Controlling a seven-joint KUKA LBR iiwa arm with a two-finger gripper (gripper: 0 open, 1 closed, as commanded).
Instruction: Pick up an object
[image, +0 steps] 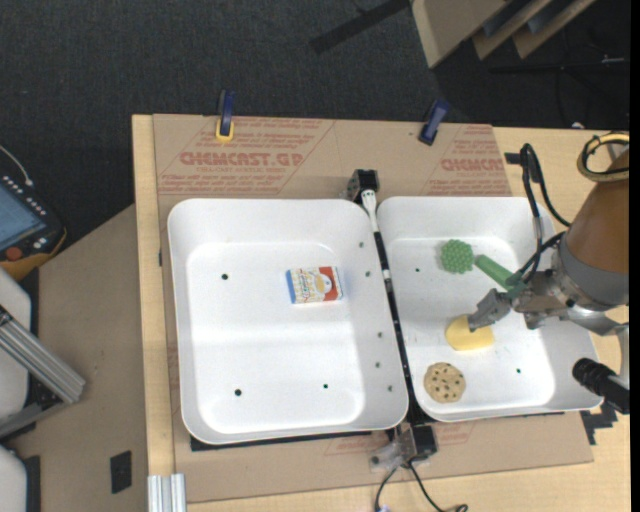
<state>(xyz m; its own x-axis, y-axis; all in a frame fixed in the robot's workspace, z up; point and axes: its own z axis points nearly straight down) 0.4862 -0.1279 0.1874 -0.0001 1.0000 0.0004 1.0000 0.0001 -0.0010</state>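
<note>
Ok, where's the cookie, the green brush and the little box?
cookie (444, 381), camera view, its middle.
green brush (458, 257), camera view, its round head.
little box (314, 285), camera view, its printed top.

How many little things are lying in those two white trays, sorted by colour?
Green: 1, a brush, right bin
Yellow: 1, a lump, right bin
Tan: 1, a cookie, right bin
Blue and white: 1, a small carton, left bin
Total: 4
</note>
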